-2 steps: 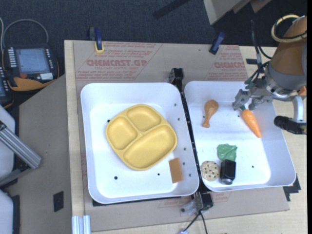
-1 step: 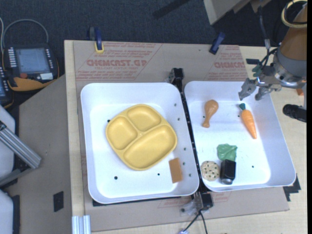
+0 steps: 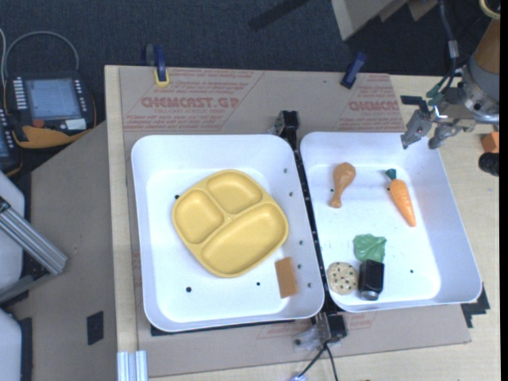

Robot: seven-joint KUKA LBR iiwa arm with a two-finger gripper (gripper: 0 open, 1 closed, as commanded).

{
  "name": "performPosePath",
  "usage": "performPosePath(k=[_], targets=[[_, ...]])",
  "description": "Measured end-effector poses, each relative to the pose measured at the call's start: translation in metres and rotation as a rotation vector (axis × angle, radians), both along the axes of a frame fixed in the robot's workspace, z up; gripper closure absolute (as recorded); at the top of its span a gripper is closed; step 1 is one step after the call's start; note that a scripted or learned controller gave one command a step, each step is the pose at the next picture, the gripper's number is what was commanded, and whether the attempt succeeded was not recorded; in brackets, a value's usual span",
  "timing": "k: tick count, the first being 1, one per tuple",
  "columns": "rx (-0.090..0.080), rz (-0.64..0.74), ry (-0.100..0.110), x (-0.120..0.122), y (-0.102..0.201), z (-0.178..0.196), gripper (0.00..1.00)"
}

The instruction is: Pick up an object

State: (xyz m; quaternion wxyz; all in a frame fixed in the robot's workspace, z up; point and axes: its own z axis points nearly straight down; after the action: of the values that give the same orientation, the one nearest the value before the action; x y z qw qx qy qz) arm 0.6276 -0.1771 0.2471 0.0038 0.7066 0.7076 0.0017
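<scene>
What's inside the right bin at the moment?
The right bin holds a toy drumstick, a carrot, a green leafy piece, a cookie and a black block. The block hides whatever lies beneath it. The gripper hangs at the bin's far rim.

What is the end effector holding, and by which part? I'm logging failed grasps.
Nothing. The end effector hangs open above the right bin's top corner, with nothing between its fingers; the carrot lies untouched in the bin.

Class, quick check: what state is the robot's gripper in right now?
Gripper: open, holding nothing, poised above the far right corner of the right bin.
</scene>
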Motion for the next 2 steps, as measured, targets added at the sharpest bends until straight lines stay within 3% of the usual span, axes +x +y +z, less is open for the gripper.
performPosePath(k=[2], targets=[[0.003,0.004,0.004,0.013,0.099,0.012,1.0]])
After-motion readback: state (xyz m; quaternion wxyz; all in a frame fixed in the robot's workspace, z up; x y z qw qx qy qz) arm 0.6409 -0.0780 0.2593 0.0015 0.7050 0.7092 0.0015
